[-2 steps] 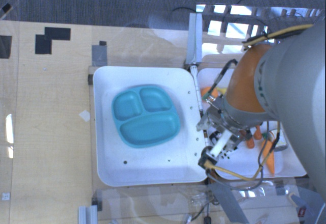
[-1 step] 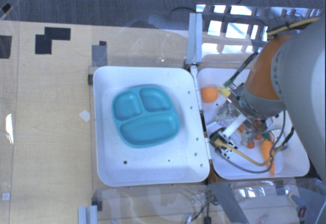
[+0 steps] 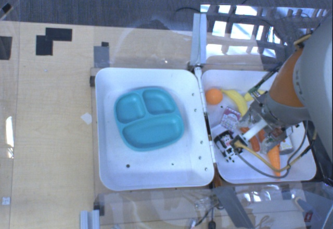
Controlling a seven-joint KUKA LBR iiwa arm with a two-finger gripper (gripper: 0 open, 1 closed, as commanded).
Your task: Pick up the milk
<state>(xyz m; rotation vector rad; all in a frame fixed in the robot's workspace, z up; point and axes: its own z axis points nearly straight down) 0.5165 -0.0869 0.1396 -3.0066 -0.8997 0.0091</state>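
The grey arm with its orange band reaches in from the right and hangs low over the right bin. Its gripper points down into the clutter at the bin's middle, largely covered by the wrist. A small white boxy thing, possibly the milk carton, pokes out just right of the gripper, mostly hidden under the arm. I cannot make out anything between the gripper's tips.
The right bin also holds an orange, a banana, a pink-and-white packet and a carrot. A blue divided plate lies in the left bin. A raised rim separates the two bins.
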